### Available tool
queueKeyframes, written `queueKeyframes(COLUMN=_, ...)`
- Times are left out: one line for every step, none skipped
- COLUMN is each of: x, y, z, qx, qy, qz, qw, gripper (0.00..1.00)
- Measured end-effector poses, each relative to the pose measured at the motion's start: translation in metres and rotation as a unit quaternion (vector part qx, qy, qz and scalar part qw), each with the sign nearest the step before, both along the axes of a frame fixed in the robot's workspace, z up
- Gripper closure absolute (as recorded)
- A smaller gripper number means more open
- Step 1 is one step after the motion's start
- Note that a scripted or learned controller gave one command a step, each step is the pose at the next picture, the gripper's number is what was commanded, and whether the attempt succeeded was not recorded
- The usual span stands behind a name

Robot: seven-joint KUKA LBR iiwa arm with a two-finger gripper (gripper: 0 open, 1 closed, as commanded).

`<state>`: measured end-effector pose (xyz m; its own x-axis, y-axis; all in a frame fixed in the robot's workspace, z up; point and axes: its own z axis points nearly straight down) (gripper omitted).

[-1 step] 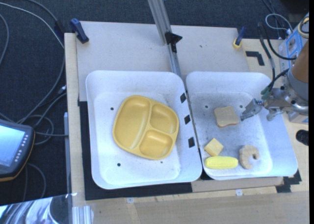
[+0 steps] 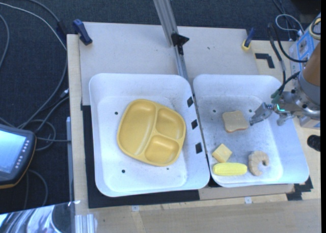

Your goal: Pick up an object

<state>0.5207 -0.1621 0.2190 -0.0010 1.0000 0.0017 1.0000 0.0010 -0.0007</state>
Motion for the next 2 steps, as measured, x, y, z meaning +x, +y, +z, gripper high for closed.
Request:
queueKeyframes(x=-0.004, y=-0.002, z=-0.063, qx=0.0007, qy=0.004, qz=-0.001, qw=1.0000, gripper=0.00)
queueKeyframes(x=0.000, y=-0.010, z=-0.114, qx=0.0006, qy=0.003, qz=-0.001, qw=1.0000, gripper=0.00)
